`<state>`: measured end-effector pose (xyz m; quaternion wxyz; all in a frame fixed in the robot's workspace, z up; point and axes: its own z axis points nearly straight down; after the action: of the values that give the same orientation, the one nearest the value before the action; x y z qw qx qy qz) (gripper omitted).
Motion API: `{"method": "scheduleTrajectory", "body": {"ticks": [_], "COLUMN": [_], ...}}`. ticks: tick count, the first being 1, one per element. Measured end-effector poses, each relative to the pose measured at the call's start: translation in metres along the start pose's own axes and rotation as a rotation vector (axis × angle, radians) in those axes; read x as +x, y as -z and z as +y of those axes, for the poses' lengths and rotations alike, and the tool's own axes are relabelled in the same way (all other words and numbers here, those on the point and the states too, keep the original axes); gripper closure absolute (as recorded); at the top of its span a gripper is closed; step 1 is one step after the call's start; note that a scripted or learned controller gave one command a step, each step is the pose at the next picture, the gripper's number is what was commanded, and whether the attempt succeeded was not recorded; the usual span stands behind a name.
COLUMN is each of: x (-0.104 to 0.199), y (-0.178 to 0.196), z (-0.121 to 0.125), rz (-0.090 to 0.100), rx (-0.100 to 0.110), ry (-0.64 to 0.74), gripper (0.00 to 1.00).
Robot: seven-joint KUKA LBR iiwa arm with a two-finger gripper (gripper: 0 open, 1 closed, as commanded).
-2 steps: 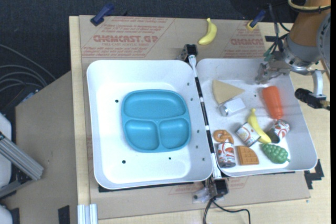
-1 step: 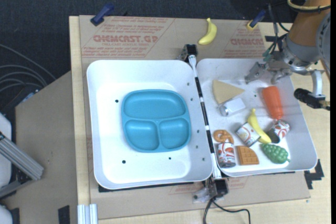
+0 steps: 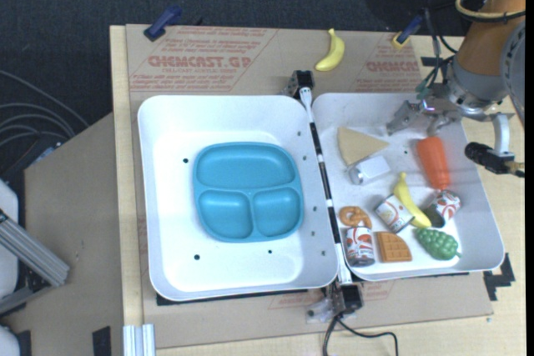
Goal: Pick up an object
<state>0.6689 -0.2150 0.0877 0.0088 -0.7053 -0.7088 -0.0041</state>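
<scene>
Camera view is showing 2 white bins sitting side by side on the table (image 3: 217,54). The left bin (image 3: 163,179) is holding a blue divided plate (image 3: 247,190). The right bin (image 3: 480,217) is holding a pale cheese wedge (image 3: 360,144), an orange carrot (image 3: 433,162), a banana (image 3: 410,200), 3 small cans, a pretzel (image 3: 355,217), a waffle (image 3: 392,247), green grapes (image 3: 439,243) and a small grey block (image 3: 369,171). The gripper (image 3: 415,114) is hanging over the top of the right bin, between the cheese wedge and the carrot, its fingers spreading apart with nothing between them. The carrot is lying just below and right of the fingers. A second banana (image 3: 331,52) is resting on the table beyond the bins.
</scene>
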Motion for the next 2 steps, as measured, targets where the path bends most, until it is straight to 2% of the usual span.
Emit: {"method": "scheduleTrajectory", "body": {"ticks": [1,2], "x": [0.001,-0.002], "y": [-0.001,0.009], "z": [-0.001,0.0], "rz": [-0.002,-0.015], "rx": [0.0,-0.008], "ry": [0.0,0.0], "gripper": [0.0,1.0]}}
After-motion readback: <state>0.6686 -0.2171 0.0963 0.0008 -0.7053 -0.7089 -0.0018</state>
